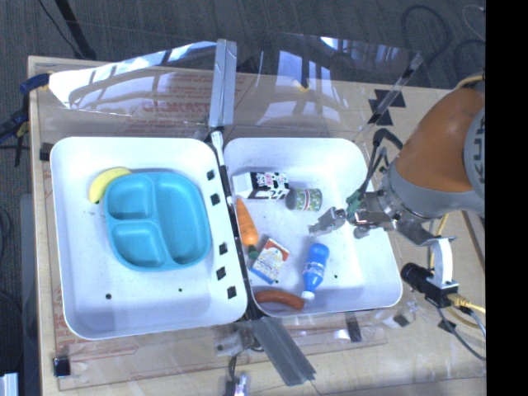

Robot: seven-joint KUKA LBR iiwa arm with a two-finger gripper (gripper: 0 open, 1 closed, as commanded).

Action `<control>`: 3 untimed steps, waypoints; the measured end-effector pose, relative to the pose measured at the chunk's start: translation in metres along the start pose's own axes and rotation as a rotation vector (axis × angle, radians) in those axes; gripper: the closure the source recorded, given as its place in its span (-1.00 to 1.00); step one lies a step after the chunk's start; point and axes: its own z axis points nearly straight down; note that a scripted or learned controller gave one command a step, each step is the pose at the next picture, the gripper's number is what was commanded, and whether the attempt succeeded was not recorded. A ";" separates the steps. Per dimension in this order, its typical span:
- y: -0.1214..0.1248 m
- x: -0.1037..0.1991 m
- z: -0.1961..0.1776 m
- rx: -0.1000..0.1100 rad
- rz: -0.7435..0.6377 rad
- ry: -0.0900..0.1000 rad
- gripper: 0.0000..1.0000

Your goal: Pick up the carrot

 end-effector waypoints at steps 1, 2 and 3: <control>0.034 0.067 0.141 -0.003 0.133 -0.003 -1.00; 0.070 -0.017 0.062 -0.003 0.113 -0.001 -1.00; 0.034 0.060 0.141 0.000 0.472 0.001 -1.00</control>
